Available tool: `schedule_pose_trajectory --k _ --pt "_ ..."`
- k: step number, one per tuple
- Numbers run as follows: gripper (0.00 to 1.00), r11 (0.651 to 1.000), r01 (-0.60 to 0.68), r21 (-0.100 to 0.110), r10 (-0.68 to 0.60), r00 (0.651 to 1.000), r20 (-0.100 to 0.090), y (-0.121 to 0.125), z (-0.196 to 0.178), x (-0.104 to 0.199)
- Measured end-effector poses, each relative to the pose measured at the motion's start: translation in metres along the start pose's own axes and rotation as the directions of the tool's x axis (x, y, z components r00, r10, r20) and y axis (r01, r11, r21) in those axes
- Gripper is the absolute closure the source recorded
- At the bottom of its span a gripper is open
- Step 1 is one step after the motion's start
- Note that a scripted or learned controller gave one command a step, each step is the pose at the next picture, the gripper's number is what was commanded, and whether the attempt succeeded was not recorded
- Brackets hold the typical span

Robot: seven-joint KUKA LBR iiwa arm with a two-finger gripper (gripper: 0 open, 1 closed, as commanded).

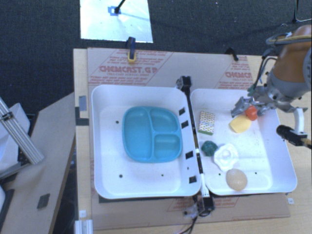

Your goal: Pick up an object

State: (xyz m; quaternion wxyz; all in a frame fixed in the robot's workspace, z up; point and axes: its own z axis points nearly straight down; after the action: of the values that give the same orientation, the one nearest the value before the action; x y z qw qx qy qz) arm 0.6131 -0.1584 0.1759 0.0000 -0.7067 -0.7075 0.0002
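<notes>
My gripper [251, 109] hangs over the far part of the right bin [280, 179], reaching in from the right. A small orange-red object [251, 114] sits between its two grey fingers [239, 106], and the fingers look closed on it. Just below and left of it a yellow lump [240, 125] lies on the bin floor, touching or nearly touching the orange-red object. The same bin holds a speckled cream block [206, 122], a dark green ball [209, 147], a white fried-egg shape [226, 156] and a beige egg-like ball [236, 179].
The left bin [105, 179] holds a blue divided plate [151, 134]. A black ridge [191, 130] marks where the two bins meet. A black bracket [292, 135] juts in over the right bin's right rim. Both bins rest on a cardboard sheet [146, 67].
</notes>
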Motion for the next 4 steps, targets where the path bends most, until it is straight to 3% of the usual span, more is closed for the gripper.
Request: schedule_pose_trajectory --k 1,2,4 --pt "0.00 1.000 -0.001 0.000 0.001 1.000 0.000 -0.009 0.049 -0.003" --pt "1.00 1.000 -0.001 -0.004 0.001 1.000 0.001 -0.008 0.037 -0.003" --pt "1.00 1.000 0.003 -0.006 -0.003 1.000 0.001 -0.007 -0.051 -0.005"
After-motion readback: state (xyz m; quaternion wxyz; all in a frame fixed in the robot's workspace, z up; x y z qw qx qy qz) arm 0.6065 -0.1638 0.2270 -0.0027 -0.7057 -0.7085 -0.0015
